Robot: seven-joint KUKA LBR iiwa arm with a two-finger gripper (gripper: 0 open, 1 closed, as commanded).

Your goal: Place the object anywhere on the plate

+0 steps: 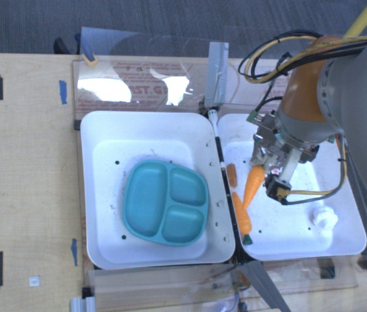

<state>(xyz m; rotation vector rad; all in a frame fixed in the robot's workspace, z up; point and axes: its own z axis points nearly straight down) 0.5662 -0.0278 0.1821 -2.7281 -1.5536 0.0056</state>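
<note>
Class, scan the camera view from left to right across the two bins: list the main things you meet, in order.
Blue divided plate → small brown piece by the bin divider → carrot at the claw → white lump in the right bin.

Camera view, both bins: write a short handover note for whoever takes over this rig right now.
Tool: over the right bin, at the top of an orange carrot; the view doesn't settle whether it grips it.
Things: a second carrot and a small brown piece lie by that bin's left wall; a small white object sits at its right side. The teal divided plate is in the left bin.
Done: nothing on the plate yet.
Left: confirm a grasp, carry the object across the divider, set it on the plate.
</note>
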